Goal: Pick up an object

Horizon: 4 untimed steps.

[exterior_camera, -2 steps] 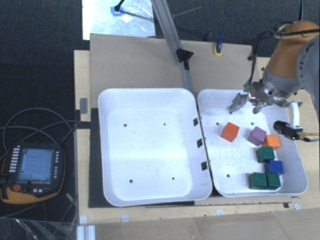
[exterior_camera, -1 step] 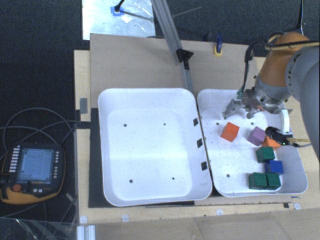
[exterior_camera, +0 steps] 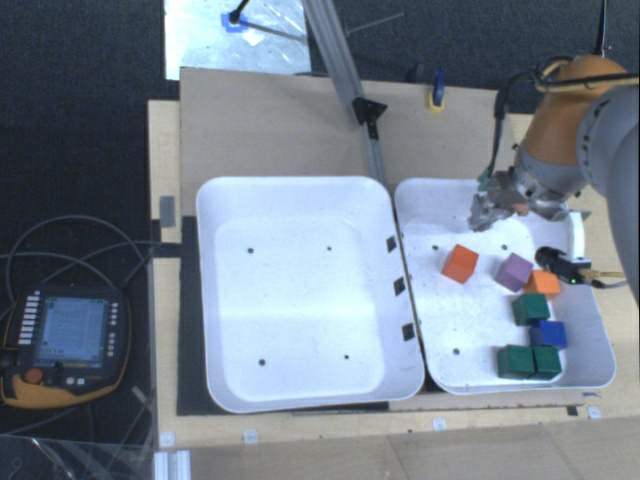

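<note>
Lower right of the frame: green blocks [exterior_camera: 530, 360] (two, touching) in the right bin [exterior_camera: 437, 368]. The orange cube [exterior_camera: 460, 264] sits mid-bin, below the gripper [exterior_camera: 490, 211], whose finger spread I cannot tell.

The worktop [exterior_camera: 270, 118] is a pale brown board. Two shallow white bins lie directly on it, side by side and touching along their inner edges. The left bin [exterior_camera: 215, 368] is the larger one. The right bin [exterior_camera: 420, 193] sits near the right edge of the worktop. A dark mat [exterior_camera: 188, 368] shows under the left bin.
</note>
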Each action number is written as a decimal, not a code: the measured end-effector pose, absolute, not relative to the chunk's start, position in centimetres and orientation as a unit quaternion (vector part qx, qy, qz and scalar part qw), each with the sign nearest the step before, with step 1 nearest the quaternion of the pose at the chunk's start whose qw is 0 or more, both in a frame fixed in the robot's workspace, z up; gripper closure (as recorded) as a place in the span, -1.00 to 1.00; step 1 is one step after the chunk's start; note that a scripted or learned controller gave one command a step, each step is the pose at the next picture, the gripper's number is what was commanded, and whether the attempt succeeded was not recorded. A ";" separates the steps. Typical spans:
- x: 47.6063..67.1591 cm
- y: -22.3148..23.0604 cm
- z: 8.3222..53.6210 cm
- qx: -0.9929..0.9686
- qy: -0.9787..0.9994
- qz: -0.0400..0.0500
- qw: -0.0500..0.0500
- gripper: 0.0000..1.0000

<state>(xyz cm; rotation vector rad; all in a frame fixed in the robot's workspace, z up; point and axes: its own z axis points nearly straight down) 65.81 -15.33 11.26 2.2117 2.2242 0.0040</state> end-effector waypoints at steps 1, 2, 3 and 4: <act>65.2 -14.9 16.2 0.706 0.708 0.002 0.003 1.00; 65.4 -14.9 21.7 0.705 0.709 0.002 0.004 1.00; 64.1 -9.4 22.8 0.703 0.711 0.002 0.000 1.00; 63.1 -4.5 22.9 0.703 0.711 0.001 -0.001 1.00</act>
